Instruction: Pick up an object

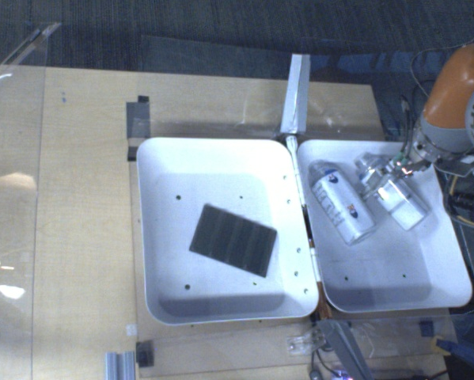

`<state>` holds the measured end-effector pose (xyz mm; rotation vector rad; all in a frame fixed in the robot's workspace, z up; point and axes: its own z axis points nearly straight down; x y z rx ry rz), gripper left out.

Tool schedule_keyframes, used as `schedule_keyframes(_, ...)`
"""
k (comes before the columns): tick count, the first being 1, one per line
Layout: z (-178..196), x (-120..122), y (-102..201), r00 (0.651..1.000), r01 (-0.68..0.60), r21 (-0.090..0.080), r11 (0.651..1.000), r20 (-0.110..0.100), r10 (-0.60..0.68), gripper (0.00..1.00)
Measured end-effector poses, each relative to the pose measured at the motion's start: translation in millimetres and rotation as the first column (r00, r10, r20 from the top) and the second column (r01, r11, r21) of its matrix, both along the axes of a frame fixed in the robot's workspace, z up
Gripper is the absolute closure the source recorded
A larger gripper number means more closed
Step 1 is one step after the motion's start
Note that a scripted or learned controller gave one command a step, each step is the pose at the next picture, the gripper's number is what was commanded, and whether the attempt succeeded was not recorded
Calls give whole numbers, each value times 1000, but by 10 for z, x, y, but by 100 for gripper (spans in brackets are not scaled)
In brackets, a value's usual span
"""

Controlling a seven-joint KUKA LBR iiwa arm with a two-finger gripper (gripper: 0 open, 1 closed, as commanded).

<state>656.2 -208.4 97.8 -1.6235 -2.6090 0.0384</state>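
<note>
A silver-white can with blue markings (341,206) lies on its side in the right bin (395,287), near that bin's left wall. My gripper (385,184) hangs low over the same bin's back right part, just right of the can's upper end and close to it. Whether it touches the can is unclear. A flat dark ribbed rectangle (233,240) lies in the middle of the left bin (169,180), turned at a slant.
The grey arm with its orange band (450,85) comes in over the right bin's back right corner. A metal post (295,93) stands behind the seam between the bins. Cables lie off the bench's right side.
</note>
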Motion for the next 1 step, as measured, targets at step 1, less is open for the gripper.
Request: schedule_keyframes(1,723,151,430,996,-45,-17,999,81,46,100)
